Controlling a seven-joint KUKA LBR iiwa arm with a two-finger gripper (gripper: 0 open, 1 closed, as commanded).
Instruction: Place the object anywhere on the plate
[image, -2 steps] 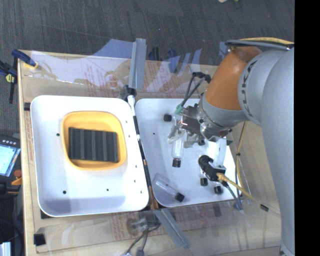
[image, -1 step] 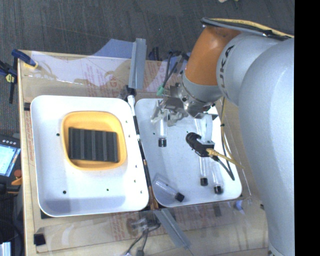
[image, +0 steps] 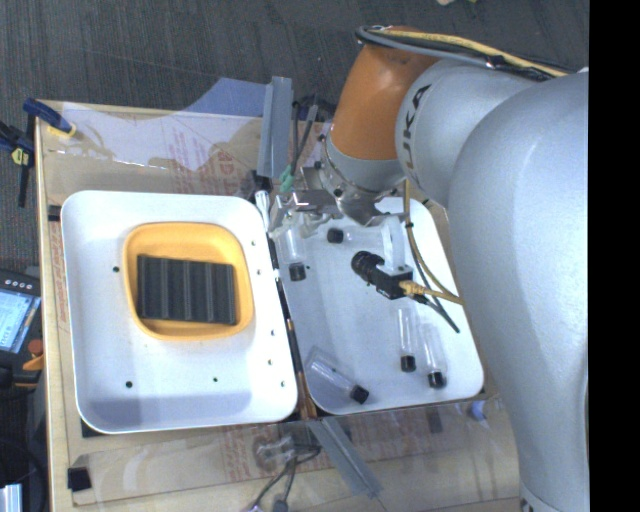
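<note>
Tubes, clear with black caps, are the likely objects. One (image: 335, 380) lies well short of the gripper (image: 292, 215) at the right bin's (image: 345, 320) near edge, and two more (image: 420, 350) lie beyond it, all apart from the gripper. A small black piece (image: 296, 270) sits just below the gripper. Whether the gripper is spread or pinching anything I cannot tell. The yellow plate (image: 150, 240) lies across the bin wall from it and carries a dark ribbed block (image: 188, 288). Best confirm a hold first, then release low over the plate's bare rim.
</note>
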